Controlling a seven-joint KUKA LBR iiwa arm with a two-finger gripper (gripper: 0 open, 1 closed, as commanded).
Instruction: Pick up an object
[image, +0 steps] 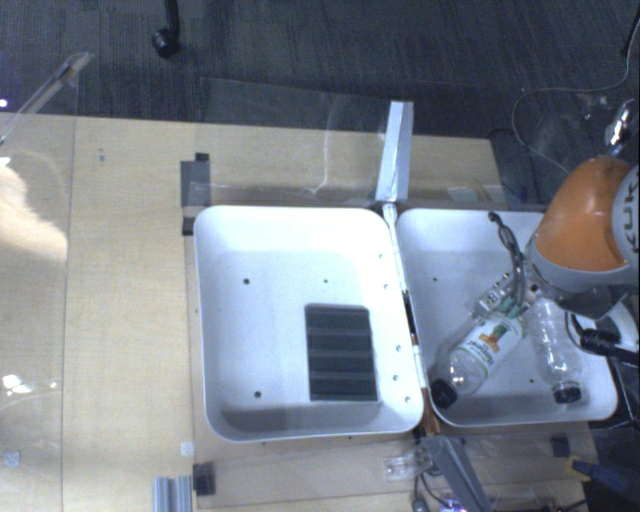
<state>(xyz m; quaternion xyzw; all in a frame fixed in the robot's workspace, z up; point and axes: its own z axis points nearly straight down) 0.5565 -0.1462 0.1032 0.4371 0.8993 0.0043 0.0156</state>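
Note:
Two clear plastic bottles lie in the right bin (440, 250). One bottle (478, 357) has a green and orange label and lies at a slant, its black cap toward the bin's front left corner. The other bottle (553, 345) lies to its right, with its dark cap toward the front rim. My gripper (503, 298) hangs under the orange-banded wrist, right at the upper end of the labelled bottle. The wrist hides much of it. A black ridged rectangular block (341, 352) lies flat in the left bin (230, 300).
A rim divides the two bins (405, 300). The arm's grey and orange body (590, 230) covers the right bin's far right part. Cables (600, 340) trail at the right edge. Bare wooden bench (110, 300) lies left of the bins.

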